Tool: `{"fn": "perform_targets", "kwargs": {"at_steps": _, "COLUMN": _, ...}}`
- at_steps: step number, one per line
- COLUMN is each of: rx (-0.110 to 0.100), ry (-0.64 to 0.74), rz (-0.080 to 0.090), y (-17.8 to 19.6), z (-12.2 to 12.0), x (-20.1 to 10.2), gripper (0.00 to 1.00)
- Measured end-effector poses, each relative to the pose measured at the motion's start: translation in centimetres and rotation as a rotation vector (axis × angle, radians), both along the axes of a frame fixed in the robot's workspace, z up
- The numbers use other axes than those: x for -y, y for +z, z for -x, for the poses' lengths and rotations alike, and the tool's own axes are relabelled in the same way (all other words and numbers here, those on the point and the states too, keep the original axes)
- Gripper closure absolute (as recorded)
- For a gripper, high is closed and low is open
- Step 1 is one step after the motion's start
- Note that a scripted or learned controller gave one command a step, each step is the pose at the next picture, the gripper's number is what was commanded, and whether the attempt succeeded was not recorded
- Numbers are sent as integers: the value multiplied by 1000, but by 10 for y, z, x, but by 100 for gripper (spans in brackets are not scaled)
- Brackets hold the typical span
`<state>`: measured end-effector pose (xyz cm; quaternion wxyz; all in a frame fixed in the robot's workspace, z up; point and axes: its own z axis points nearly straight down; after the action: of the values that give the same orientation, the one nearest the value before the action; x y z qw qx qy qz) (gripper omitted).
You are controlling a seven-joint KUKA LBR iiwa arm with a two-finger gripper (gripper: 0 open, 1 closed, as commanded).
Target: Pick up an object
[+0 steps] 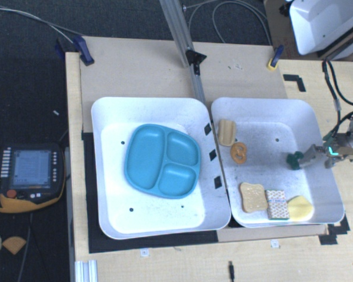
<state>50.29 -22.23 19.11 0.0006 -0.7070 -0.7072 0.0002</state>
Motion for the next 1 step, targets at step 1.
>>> {"fn": "perform_targets", "kwargs": {"at_steps": 1, "rx": 1, "ry": 0, "rz": 0, "y": 0, "z": 0, "x": 0, "gripper": 0}}
